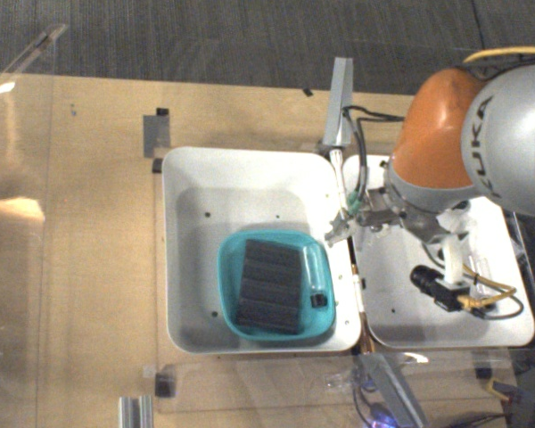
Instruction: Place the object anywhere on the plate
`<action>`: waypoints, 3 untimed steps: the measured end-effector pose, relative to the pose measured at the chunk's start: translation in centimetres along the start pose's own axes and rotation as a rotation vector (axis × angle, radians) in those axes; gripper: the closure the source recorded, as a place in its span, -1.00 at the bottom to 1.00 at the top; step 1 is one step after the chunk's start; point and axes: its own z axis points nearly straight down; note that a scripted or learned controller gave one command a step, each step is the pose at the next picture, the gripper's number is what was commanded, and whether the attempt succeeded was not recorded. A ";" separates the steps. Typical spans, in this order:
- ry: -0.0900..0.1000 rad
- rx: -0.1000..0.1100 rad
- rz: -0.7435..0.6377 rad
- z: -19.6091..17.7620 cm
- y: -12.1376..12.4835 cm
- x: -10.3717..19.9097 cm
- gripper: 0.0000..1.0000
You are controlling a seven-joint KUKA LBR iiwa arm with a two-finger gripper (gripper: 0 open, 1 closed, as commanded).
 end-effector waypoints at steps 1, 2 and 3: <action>-0.002 -0.006 -0.012 -13.2 -5.3 -2.2 -1.00; -0.007 -0.009 -0.009 -23.5 -6.5 -15.4 -1.00; -0.013 -0.018 -0.019 -24.7 -6.2 -15.3 1.00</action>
